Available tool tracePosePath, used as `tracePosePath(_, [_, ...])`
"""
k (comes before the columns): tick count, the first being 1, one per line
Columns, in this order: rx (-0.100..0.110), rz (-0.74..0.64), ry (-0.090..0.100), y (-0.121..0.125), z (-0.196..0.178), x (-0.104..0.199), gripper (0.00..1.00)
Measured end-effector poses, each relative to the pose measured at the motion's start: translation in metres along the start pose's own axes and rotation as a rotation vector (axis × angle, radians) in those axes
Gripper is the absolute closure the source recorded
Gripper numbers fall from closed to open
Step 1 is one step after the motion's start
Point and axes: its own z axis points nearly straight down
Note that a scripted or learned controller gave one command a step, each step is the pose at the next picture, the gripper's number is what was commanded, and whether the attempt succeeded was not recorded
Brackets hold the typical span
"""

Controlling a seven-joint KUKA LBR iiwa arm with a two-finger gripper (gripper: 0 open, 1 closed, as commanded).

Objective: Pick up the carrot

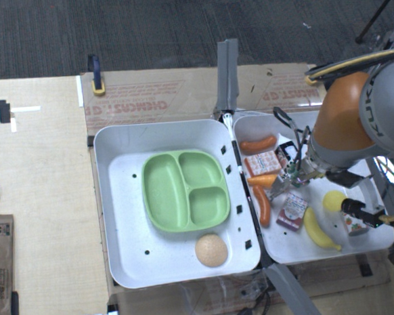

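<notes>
The carrot (262,179) is a short orange piece lying crosswise near the left wall of the right bin (366,242). It sits between a red and white packet (262,162) above it and a reddish sausage (262,206) below it. My gripper (282,185) is low in the right bin, right at the carrot's right end and pointing left. The wrist and cables hide how its tip meets the carrot. I see nothing lifted.
The right bin also holds a second sausage (258,143), a small packet (293,211), a banana (318,229) and a lemon (334,200). In the left bin (120,214) lie a green divided plate (186,189) and a bread roll (211,249).
</notes>
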Motion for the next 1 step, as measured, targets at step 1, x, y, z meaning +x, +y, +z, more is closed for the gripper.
tracePosePath(1, [0.001,-0.161,-0.001,0.041,-0.0003,-0.0175,0.0])
